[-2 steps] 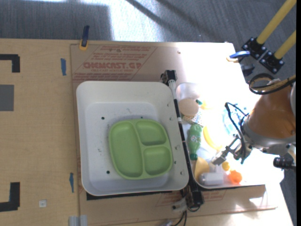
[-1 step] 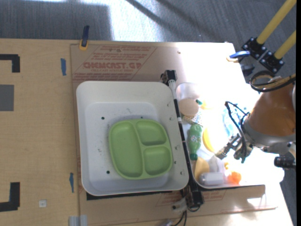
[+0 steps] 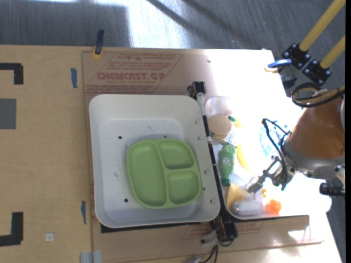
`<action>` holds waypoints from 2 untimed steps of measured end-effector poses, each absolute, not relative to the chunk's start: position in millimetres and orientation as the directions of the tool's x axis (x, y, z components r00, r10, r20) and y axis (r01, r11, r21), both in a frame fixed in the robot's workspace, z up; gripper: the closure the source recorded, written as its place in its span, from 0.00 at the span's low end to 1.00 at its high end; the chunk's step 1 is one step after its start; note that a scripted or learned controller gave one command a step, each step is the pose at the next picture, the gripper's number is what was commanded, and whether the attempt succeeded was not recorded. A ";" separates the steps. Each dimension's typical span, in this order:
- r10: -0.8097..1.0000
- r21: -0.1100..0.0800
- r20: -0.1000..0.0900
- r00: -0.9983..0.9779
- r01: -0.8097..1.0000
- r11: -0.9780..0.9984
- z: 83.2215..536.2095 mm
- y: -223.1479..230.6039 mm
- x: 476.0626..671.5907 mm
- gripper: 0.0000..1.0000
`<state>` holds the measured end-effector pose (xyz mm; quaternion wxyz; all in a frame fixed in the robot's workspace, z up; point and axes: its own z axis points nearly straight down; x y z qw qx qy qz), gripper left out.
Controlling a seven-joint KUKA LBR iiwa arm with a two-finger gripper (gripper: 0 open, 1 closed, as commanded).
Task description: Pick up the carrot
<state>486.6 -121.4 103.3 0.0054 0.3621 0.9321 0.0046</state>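
carrot: a small orange piece low in the right bin, close to its near rim and toward its right side; washed out by glare, so its long axis cannot be told.
gripper: hangs over the right bin's near half, fingers pointing down and left; whether they are parted or closed cannot be told, and nothing is seen between them.
key relation: the carrot lies just beside the fingertips, toward the near rim and a little to the right, back toward the arm.
neighbours: a white block sits just left of the carrot along the near rim; a yellow wedge lies under the fingertips' left; a green bottle stands further up by the divider.
room: tight on the near side, where the rim runs close to the carrot; more open toward the bin's middle, so a short pull back and descent looks needed.
left bin: holds a green tray, well apart from the move.
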 end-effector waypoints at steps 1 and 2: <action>0.803 0.000 -0.004 -0.596 0.803 0.596 92.6 -108.8 481.7 0.00; 0.803 0.010 -0.006 -0.596 0.803 0.596 104.4 -105.8 485.0 1.00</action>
